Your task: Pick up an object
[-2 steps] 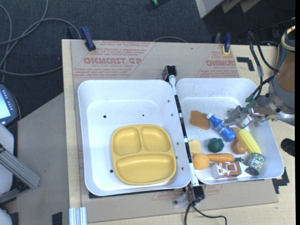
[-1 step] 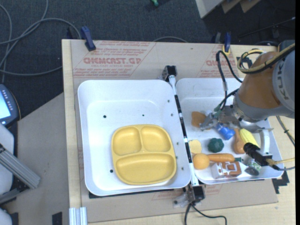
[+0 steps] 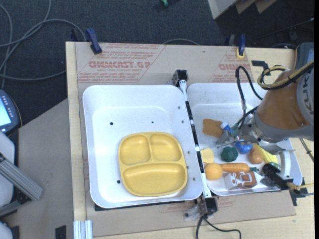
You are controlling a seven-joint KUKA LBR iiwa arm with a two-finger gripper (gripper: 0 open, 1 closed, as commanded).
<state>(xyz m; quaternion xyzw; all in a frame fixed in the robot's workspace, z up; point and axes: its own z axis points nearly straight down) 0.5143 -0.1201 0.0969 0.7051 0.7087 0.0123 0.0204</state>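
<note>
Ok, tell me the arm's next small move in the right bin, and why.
Probably a short straight descent. The gripper hangs just above the dark green ball in the right bin, with the carrot and orange fruit lying close by, so lowering straight down seems safest before closing.

A single fixed camera looked down on the worktop (image 3: pixel 124 63) from above at a slant, far enough back to take in both white bins whole, with dark carpet floor (image 3: pixel 124 9) beyond the far edge. Taking the left bin (image 3: pixel 99 113) as the landmark, it sat near the middle of the frame, its yellow divided tray (image 3: pixel 152 163) toward the near side. The right bin (image 3: pixel 219 96) lay touching it on the right. The arm (image 3: pixel 284 111) entered from further right of that, over the right bin. Blue clamps (image 3: pixel 93 40) stood beyond the left bin at the worktop's far edge.
</note>
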